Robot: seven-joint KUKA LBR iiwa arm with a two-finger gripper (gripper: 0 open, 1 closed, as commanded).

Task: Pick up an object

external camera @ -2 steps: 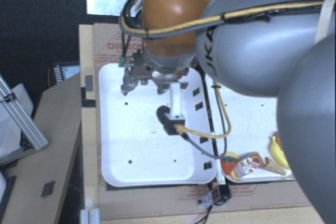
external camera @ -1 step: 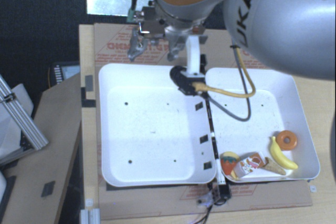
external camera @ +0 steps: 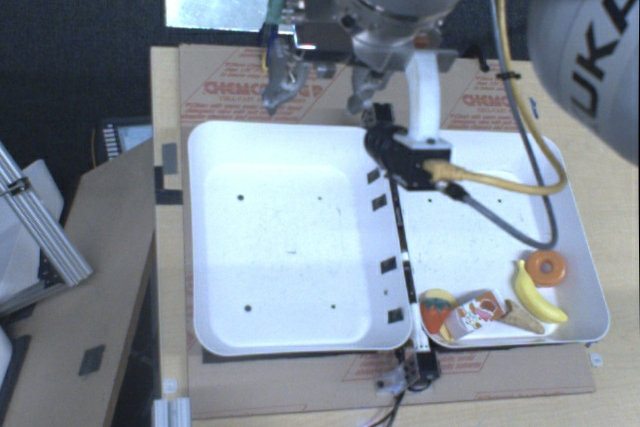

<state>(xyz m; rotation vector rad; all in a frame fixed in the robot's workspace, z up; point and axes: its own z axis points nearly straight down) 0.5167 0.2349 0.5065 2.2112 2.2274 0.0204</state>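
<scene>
The two shallow white plastic bins lie side by side on a brown cardboard sheet (external camera: 480, 100), and I take the right bin (external camera: 585, 290) as the landmark. The left bin (external camera: 280, 235) touches it along the middle seam, where some small black clips (external camera: 388, 265) sit. All the small objects are gathered in the near corner of the right bin: a yellow plastic banana (external camera: 536, 297) lies close to the bin's right wall, an orange ring like a small donut (external camera: 546, 266) touches the banana's upper end, a red and white snack packet (external camera: 473, 315) lies just left of the banana, an orange round toy fruit with a green top (external camera: 437, 311) is beside the packet against the seam, and a tan cone-shaped piece (external camera: 522, 320) rests under the banana. The two-finger gripper (external camera: 325, 95) hangs above the cardboard beyond the far edge of the bins, well apart from these objects. Its two grey fingers (external camera: 281, 87) stand apart from each other and nothing is between them. A yellow cable (external camera: 510, 183) runs from a black block (external camera: 408, 158) across the far part of the right bin.
</scene>
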